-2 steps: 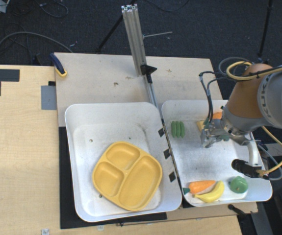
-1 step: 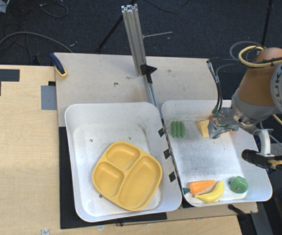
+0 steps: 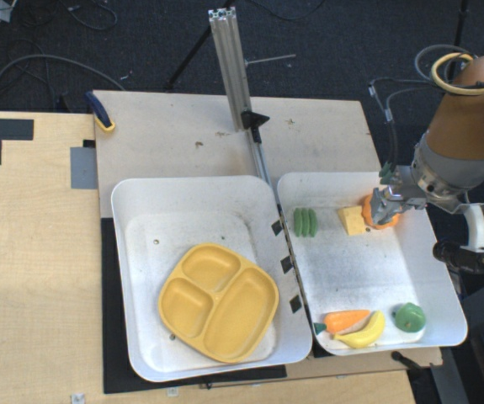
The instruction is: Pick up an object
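In the right bin's (image 3: 444,326) far right corner, gripper (image 3: 383,213) sits down on an orange piece (image 3: 386,219), just right of the yellow block (image 3: 353,221). Can't tell if fingers are open or gripping it. Placement suggests a grasp attempt; green bundle (image 3: 305,222), carrot (image 3: 347,320), banana (image 3: 364,333), green ball (image 3: 409,316) lie apart; yellow tray (image 3: 218,301) in left bin (image 3: 132,225).

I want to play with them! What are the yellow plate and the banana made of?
The yellow plate looks like hard plastic: one even colour, smooth moulded sections, a soft sheen. The banana looks like toy plastic too, smooth and evenly bright yellow, though foam or rubber is possible.
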{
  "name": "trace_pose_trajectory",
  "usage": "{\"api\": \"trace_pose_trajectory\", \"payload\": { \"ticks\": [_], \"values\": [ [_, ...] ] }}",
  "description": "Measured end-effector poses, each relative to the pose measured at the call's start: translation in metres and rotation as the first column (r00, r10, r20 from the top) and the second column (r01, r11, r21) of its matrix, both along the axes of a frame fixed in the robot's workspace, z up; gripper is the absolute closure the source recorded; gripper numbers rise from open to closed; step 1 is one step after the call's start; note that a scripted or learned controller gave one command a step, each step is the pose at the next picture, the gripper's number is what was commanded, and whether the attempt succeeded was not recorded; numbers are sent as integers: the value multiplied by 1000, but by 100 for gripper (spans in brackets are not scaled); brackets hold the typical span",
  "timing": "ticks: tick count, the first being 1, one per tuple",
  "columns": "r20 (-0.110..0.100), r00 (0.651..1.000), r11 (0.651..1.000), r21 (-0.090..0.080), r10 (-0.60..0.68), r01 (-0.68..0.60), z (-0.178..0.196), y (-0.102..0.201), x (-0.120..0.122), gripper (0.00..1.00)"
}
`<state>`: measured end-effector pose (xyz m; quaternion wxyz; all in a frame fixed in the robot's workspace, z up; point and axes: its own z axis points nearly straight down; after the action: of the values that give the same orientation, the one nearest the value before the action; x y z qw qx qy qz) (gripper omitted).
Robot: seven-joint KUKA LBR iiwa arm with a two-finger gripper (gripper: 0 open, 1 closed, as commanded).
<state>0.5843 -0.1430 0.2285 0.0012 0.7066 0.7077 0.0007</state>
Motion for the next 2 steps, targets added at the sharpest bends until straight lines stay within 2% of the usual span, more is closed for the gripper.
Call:
{"api": "trace_pose_trajectory", "payload": {
  "ticks": [2],
  "values": [
    [-4,1000,1000,3,3,-3,7,90,14,100]
  ]
}}
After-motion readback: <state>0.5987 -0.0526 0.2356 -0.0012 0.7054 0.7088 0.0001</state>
